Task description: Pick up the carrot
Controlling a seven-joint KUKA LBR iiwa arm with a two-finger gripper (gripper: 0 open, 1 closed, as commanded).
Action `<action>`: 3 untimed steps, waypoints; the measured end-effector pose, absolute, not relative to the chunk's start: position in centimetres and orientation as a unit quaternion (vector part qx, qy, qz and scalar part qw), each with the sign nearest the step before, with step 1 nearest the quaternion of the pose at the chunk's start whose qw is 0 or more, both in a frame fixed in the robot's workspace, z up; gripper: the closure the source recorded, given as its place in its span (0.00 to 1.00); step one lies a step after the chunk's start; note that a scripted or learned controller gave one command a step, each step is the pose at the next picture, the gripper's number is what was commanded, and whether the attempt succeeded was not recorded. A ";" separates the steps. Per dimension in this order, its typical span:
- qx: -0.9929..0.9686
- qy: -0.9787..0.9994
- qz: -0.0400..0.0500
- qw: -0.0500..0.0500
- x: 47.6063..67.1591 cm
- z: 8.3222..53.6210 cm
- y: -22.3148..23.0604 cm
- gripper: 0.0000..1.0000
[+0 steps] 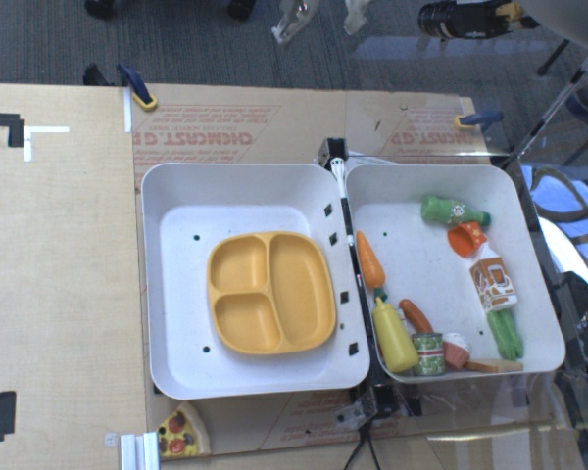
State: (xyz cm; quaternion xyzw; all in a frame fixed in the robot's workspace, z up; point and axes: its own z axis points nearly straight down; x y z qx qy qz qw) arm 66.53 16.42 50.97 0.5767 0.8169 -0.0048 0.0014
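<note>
A: Where is the carrot?

B: In the right bin, against its left wall, well below the fingers, which hang spread apart and hold nothing up beyond the desk's far edge.

A: How will it handle?

B: It looks like a small plastic toy: probably light, stiff and smooth, so likely slippery. I would grip across its thicker middle; the wall beside it and the yellow bottle just below leave little room.

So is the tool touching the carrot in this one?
Apart. The camera view shows the tool at the top, beyond the bench, while the carrot lies in the right bin against its left wall, with bench between them.
</note>
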 end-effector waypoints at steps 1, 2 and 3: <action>0.576 0.817 -0.005 0.002 66.6 51.7 16.5 1.00; 0.576 0.817 -0.006 0.002 66.7 51.7 16.5 0.00; 0.686 0.728 0.000 0.001 66.0 54.0 21.7 0.00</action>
